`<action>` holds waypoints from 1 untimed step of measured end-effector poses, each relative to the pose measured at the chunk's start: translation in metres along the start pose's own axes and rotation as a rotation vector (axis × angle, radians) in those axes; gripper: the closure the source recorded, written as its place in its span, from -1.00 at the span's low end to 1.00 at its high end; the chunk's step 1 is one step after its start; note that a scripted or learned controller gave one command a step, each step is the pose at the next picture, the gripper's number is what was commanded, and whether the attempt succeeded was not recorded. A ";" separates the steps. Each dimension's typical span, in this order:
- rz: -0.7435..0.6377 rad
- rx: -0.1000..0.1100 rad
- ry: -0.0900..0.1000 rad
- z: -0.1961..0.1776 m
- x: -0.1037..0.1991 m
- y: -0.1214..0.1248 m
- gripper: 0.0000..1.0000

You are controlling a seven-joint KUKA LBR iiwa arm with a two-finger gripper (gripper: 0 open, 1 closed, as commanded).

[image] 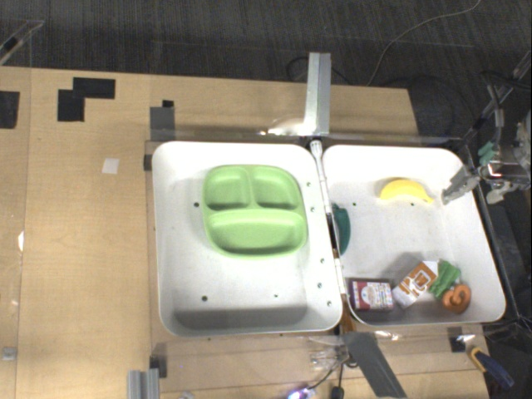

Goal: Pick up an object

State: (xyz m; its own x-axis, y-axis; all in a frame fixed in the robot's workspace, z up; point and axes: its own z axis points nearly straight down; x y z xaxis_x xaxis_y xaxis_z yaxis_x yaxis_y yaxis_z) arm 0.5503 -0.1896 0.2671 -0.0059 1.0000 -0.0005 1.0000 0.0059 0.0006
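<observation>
Over the right bin's (465,223) far right rim, the tool (460,185) is hanging at the frame's edge, small and blurred, so I cannot tell how it is set; nothing seems to be sitting in it. A yellow banana (405,191) is lying just left of it, apart from the rest and probably the easiest pick. Along the near wall a dark maroon packet (371,294), a small carton (418,283) and a toy carrot (454,291) are crowding together, which is making a clean grasp harder. A dark green item (340,229) is pressing against the divider. Across in the left bin (179,223), a green divided plate (253,209) is lying flat on the wooden surface's (75,248) side
</observation>
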 end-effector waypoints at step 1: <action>0.206 0.002 0.001 0.166 0.012 0.052 -1.00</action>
State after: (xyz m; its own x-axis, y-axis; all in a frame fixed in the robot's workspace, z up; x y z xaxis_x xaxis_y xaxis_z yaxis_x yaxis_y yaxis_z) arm 0.6021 -0.1771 0.1016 0.1987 0.9801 0.0004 0.9801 -0.1987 -0.0017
